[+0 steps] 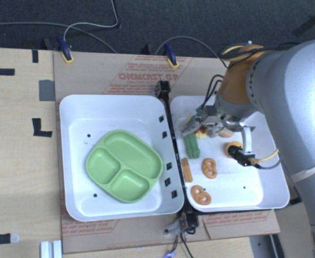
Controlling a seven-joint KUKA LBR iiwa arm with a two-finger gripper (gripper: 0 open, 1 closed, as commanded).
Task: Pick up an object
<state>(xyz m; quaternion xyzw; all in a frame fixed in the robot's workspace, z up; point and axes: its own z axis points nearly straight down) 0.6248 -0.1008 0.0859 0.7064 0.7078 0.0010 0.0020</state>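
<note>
A green divided plate (124, 166) is lying in the left bin (71, 112), a little turned, with its three compartments facing up. Between the two bins a row of black clips (170, 165) is running along the shared edge.

In the right bin (265, 195), close to its left wall, a small orange stick (186, 170) is lying lengthwise. Just above it a green pickle-like piece (192, 145) is lying, and its upper end is reaching under the gripper. Two pretzels are resting on the bin floor: one pretzel (209, 168) near the middle and a second pretzel (200, 194) nearer to the front edge. A small yellow bit (201, 135) is showing beside the top of the green piece.

The gripper (203, 123) is hanging low over the upper left part of the right bin, just above the green piece. The parts at its tip are too mixed together, so I cannot tell how it is set, and no object is clearly sitting in it. The grey arm (286, 95) with its orange band (235, 85) is coming in from the right.
</note>
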